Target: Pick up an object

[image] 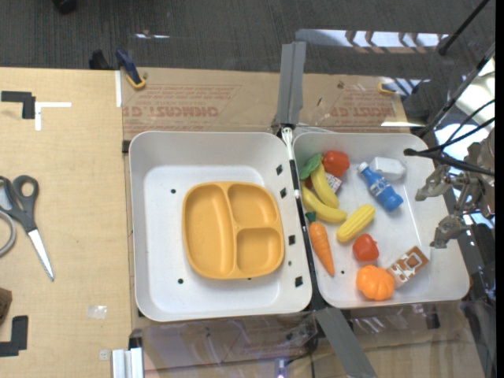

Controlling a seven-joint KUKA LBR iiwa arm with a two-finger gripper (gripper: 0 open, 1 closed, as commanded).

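Far left on the wooden surface (71, 172): scissors (27, 219), well apart from both bins and no part of the job. Next, the left bin (142, 211), with a yellow divided plate (233, 229) lying flat in its middle; stiff and light by the look of it, but broad and low, so little to grip except a rim. Then the right bin (339, 287), crowded with small toy foods. Along its left wall, bananas (319, 191) with a green piece (309, 165) and a red tomato (336, 162) touching at the top, and a carrot (320, 246) just below. Further right, an ear of corn (356, 221), a small red fruit (365, 247) and an orange pumpkin (375, 283) near the front wall. Probably hollow plastic, all of these: light, hard, smooth, likely to squirt out of a pinch on a rounded side. Better odds on the blue bottle (382, 187), lying tilted beside a white block (388, 168), with room on both flanks; best taken across its narrow body, near the middle. Also reachable: the flat brown-and-white packet (409, 264), though thin and hard to get under. Last, at the bin's right side, the hand (433, 217), spread wide with nothing in it, hanging above the bare floor just right of the bottle and packet.
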